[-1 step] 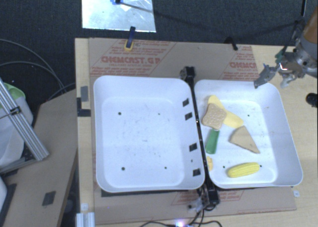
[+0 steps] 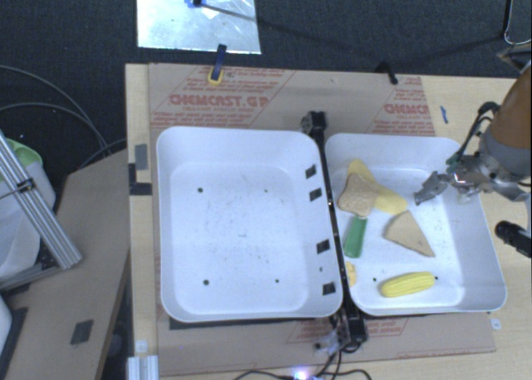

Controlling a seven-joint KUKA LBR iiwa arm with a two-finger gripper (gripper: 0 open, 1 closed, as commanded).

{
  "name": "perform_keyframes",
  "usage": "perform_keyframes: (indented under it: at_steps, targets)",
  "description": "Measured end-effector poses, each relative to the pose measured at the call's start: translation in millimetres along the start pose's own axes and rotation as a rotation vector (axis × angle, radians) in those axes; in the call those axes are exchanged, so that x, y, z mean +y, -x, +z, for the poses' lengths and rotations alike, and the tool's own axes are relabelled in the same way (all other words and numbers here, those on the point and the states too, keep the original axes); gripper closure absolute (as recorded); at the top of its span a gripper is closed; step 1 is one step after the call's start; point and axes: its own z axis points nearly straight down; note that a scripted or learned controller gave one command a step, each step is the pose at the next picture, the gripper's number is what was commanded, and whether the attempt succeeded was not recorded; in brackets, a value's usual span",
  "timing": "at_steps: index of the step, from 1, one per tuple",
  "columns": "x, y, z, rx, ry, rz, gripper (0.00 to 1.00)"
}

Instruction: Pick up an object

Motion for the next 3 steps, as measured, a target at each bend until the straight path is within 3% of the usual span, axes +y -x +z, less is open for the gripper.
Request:
perform_keyframes:
  at_steps: [1,2,3]
  targets:
    - [-97.9,0.4,58.6,0.001,-0.002,0.002,0.0]
    - [-90.7,-0.1,44.1,-0.004,0.014,-0.003,1.0]
    - [-90.8,-0.2,44.5,-0.004,0.014,-0.004,0.0]
